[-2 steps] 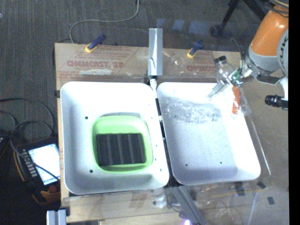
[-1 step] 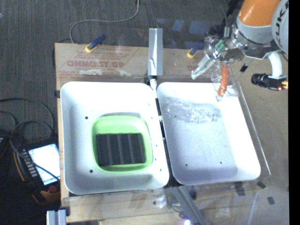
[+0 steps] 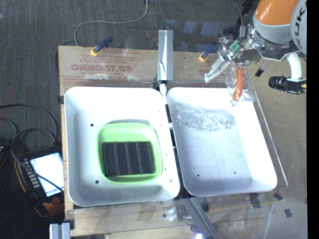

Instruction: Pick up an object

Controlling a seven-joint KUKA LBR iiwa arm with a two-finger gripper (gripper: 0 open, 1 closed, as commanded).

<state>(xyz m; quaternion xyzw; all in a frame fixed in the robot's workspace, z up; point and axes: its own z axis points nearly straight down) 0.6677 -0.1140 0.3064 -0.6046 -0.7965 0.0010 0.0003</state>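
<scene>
My gripper [image 3: 222,81] hangs over the back right corner of the right bin [image 3: 259,148], under the orange-banded wrist. Its two pale, see-through fingers are spread apart, one slanting left [image 3: 213,72] and one pointing down [image 3: 231,79]. A small orange object [image 3: 239,85] sits right beside the downward finger, at the bin's back rim; it is not between the fingers, and I cannot tell if it touches one. A clear crinkled plastic item [image 3: 204,118] lies in the back half of the right bin. A green tray with a dark ribbed insert [image 3: 128,153] rests in the left bin [image 3: 79,113].
A grey metal post [image 3: 165,54] stands behind the divide between the bins. Blue-and-yellow clamps [image 3: 101,46] hold the cardboard backing at the rear. A tablet-like device [image 3: 42,171] and cables lie on the floor to the left. A black fitting [image 3: 284,82] juts from the arm at right.
</scene>
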